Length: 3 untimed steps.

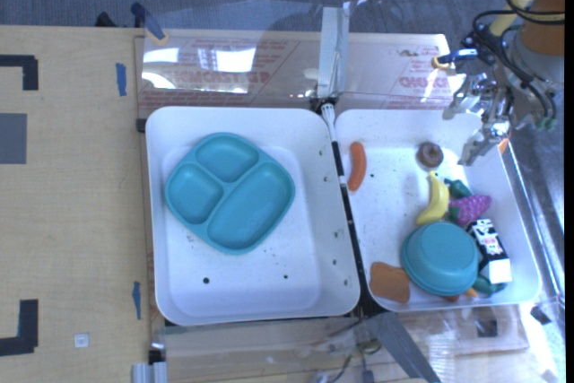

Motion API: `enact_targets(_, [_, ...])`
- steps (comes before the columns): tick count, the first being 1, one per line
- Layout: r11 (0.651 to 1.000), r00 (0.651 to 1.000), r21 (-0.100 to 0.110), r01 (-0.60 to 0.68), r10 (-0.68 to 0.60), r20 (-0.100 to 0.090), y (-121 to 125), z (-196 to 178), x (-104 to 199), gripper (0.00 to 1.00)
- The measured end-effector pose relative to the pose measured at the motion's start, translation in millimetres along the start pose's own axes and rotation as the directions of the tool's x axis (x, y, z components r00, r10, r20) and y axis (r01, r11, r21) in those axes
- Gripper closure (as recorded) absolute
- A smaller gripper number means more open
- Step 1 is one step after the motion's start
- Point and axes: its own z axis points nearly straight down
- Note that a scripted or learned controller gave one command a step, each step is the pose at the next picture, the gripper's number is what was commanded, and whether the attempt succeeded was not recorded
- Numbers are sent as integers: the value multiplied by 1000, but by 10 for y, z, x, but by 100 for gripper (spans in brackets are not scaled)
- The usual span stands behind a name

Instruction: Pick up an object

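Gripper above right bin far edge; grip state indeterminate. Banana: light, stiff, smooth; grasp across mid-body.

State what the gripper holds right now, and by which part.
Nothing. The gripper hangs over the right bin's upper right corner with no object between its fingers.

Worktop: light wood. Two shallow white bins rest directly on it, touching side by side; right bin beneath the jaws, left bin well clear of them.
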Motion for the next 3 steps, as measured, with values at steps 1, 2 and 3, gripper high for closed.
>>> enact_targets(1, [1000,1000,2,20,-20,4,-270,1048,454,0])
enact_targets(2, [999,999,0,-40,40,3,94,1131,841,0])
enact_targets(3, [1000,1000,2,2,-2,5,120,1133,733,0])
